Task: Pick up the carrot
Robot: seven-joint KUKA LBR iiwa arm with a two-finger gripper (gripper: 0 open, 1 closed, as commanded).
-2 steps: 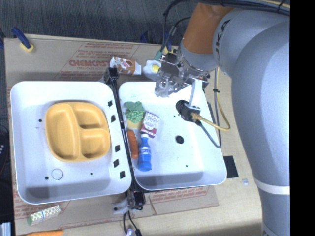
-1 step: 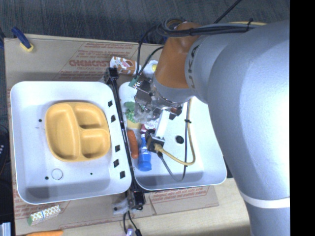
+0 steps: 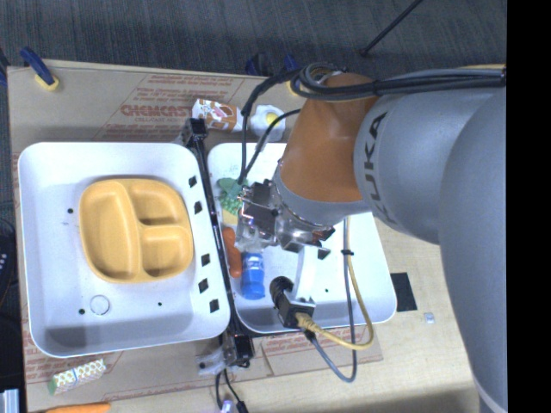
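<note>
Landmark: right bin. Carrot lies inside it by the left wall, w/ blue bottle just beside. End effector hangs above both; opening can't be told. Best: straddle carrot only, clear of the wall. Count: 1 carrot, 1 bottle, 2 bins, 1 yellow tray in left bin.

place: robotics lab | evidence: KUKA arm, white bins on bench (cables trailing)

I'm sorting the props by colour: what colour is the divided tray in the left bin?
Yellow; the divided tray shows plainly in the camera view.
</note>
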